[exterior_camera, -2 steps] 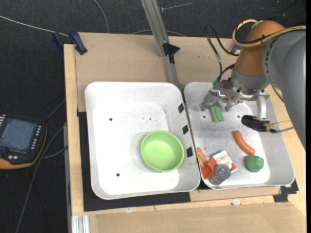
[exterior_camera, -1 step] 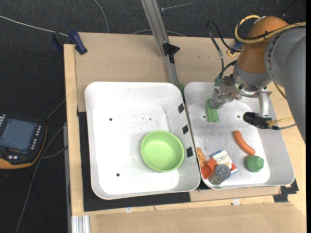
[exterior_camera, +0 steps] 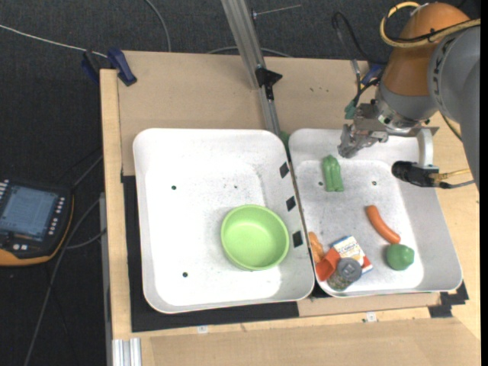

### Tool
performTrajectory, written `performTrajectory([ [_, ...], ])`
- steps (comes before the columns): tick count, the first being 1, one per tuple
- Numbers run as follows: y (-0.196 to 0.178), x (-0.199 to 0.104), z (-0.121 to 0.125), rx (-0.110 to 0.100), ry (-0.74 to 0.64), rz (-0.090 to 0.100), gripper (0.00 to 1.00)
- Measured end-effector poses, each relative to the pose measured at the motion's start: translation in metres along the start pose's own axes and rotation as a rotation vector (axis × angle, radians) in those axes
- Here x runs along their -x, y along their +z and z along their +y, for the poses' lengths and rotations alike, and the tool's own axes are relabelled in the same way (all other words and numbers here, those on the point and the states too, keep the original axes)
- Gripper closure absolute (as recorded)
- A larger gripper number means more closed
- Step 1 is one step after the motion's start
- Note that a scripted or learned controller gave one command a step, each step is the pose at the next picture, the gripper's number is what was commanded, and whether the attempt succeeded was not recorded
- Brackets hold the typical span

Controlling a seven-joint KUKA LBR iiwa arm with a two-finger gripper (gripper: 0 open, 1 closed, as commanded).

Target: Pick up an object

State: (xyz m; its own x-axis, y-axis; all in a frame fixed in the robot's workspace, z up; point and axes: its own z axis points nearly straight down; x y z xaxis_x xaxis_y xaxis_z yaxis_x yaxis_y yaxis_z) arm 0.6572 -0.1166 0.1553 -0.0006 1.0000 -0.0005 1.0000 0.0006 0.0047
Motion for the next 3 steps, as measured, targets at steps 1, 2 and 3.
performTrajectory([
  [1,-0.043,0.002,0.003,0.000,0.000,0.000,1.00],
  [2,-0.097,0.002,0.004,0.001,0.000,0.000,1.00],
  [3,-0.095,-0.043,-0.006,-0.004,-0.003,0.001,1.00],
])
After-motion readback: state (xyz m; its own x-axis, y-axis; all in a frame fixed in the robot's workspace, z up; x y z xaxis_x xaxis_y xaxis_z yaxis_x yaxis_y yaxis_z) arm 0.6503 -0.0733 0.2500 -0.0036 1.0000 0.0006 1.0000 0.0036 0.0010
